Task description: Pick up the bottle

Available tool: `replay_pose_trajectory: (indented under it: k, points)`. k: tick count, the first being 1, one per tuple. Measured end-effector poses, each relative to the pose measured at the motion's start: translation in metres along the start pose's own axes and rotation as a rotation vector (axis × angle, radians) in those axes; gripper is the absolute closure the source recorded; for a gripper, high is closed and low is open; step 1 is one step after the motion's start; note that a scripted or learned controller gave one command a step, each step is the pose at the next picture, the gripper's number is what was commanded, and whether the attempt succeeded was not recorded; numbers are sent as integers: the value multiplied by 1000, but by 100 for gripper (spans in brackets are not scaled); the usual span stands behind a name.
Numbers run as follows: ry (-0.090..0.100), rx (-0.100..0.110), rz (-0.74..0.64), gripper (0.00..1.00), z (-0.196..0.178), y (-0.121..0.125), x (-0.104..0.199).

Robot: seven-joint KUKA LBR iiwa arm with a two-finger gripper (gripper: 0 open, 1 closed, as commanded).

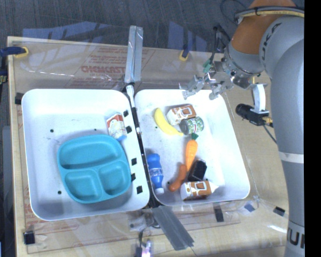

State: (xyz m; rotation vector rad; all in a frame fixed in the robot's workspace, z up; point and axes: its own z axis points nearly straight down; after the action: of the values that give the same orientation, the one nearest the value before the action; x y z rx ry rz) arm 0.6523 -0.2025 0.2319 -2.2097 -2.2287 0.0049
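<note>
pincer (204, 88) hangs over the upper rim of the right bin (236, 143), upper right of centre in the frame; its two fingers stand apart, released, nothing between them.

bottle (154, 172): blue, white cap end pointing toward the bottom of the frame, lying along the left wall of the right bin, lower centre of the frame. well apart from the pincer.

just right of the bottle: a small orange carrot (178, 178) lying at a slant, a black block (197, 170) touching or just beside it, and a longer carrot (190, 151) above. below these, a small carton (197, 189) on its side near the bin's lower rim.

upper part of the same bin: banana (164, 123), a green-labelled can (192, 126) beside it, and a second carton (181, 112) just above the can.

left bin (37, 143): blue divided plate (94, 167) in the lower half, and a small red-and-white carton (116, 126) near the wall between the bins.

arm (281, 90) enters from the right edge of the frame, orange band (254, 31) above the wrist.
</note>
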Motion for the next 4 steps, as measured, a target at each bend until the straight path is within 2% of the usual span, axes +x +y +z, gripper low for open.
replay_pose_trajectory:
  k: [1, 2, 3, 4]
  points:
    - [1, 1, 129, 0, 15, -68, 93]
    - [-3, -5, -15, 0, 94, -102, 106]
    - [-1, -3, -229, 0, 68, -83, 76]
    - [-1, -3, -230, 0, 68, -83, 76]
